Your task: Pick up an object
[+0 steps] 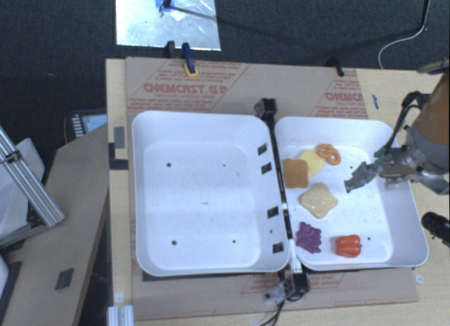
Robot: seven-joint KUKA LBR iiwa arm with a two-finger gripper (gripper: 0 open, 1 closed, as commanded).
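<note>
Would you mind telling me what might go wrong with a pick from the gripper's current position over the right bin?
1. The gripper hangs over bare floor of the right bin, so closing there would likely catch nothing.
2. The pretzel, yellow piece and brown slice sit close together; a descent there could nudge a neighbour.
3. The purple grapes lie near the bin's left wall, which may crowd the gripper.

Light wooden bench carries brown printed cardboard sheet. Two shallow white bins lie side by side on sheet: left bin, right bin. Small clamp, possibly blue-yellow, at sheet's far edge.
</note>
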